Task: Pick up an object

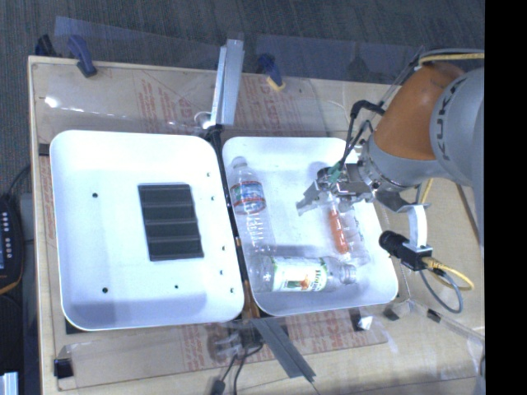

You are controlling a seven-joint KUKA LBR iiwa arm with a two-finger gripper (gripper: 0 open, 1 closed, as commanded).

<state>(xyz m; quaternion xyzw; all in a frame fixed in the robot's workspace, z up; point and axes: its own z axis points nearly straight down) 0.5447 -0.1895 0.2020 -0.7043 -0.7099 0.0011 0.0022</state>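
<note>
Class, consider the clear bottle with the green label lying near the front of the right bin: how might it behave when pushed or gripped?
The green-labelled bottle lies on its side, so it would probably roll. Its clear, smooth wall looks slippery.

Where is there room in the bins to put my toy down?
The left bin has plenty: bare white floor all around the black ribbed block. The right bin is crowded by a clear water bottle, a green-labelled bottle, an orange-filled bottle and the pincer. Its only bare patches lie mid-floor and along the far wall.

Three bottles [249, 200] in right bin [280, 151], dark block [170, 221] in left bin [90, 163]
</note>
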